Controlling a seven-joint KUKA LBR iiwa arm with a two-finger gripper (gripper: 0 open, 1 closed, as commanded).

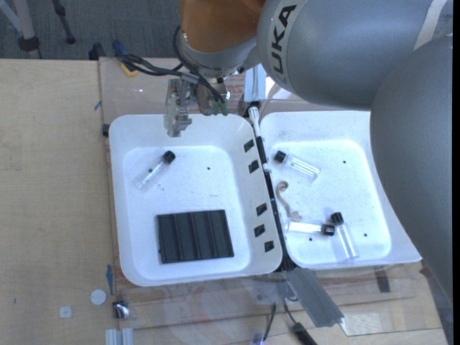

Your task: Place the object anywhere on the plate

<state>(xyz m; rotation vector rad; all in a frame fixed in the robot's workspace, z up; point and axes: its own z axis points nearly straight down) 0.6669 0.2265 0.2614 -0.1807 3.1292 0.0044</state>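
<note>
Resting on a pale wooden bench (50, 192): two white bins (126, 157), black ribbed plate (195, 236), capped vial (157, 168); gripper (177, 124) state indiscernible; grey carpet (108, 13) behind

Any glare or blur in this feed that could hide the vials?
Camera view: the near arm is large and soft-focused; bright white bins wash out the clear vial bodies, so the left vial reads mostly by its black cap; the dark plate stands out sharply.
</note>
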